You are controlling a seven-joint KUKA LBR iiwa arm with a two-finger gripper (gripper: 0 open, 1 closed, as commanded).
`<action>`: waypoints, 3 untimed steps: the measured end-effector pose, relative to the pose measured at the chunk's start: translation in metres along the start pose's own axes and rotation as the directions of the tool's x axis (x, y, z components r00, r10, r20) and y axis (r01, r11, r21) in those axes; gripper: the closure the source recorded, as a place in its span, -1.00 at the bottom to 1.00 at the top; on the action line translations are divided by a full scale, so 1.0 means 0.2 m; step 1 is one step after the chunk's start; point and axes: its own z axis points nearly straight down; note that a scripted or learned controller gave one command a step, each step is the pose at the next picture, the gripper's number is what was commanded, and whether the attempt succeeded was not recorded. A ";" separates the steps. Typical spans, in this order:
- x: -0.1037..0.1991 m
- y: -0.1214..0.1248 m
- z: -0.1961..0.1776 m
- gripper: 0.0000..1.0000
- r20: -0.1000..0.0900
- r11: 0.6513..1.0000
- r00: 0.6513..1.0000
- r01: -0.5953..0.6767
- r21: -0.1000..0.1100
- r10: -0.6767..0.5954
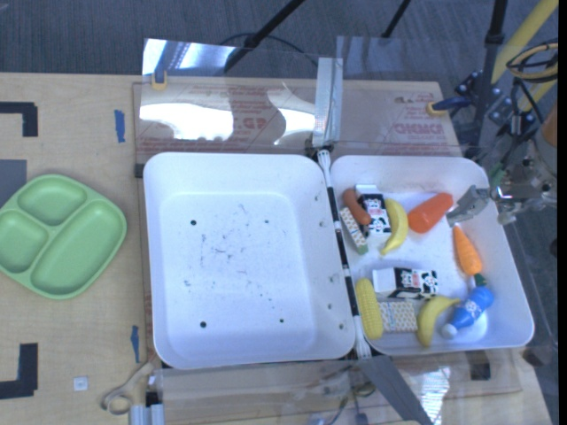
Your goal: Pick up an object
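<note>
Objects for picking lie in the right bin: I see a banana by a small milk carton, an orange pepper, a carrot, a second carton, a corn cob, another banana and a blue bottle. The gripper sits just right of the pepper, above the carrot; I cannot tell how it is set. The left bin is beside it, and a green divided plate rests far left on the bench.
</note>
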 end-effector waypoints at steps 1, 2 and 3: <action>-0.21 0.00 0.55 -1.00 -0.006 0.993 0.993 0.121 0.001 -0.121; -0.18 0.00 0.69 -1.00 -0.010 0.991 0.991 0.132 -0.008 -0.132; -0.19 0.00 0.65 1.00 -0.002 0.992 0.992 0.130 -0.009 -0.130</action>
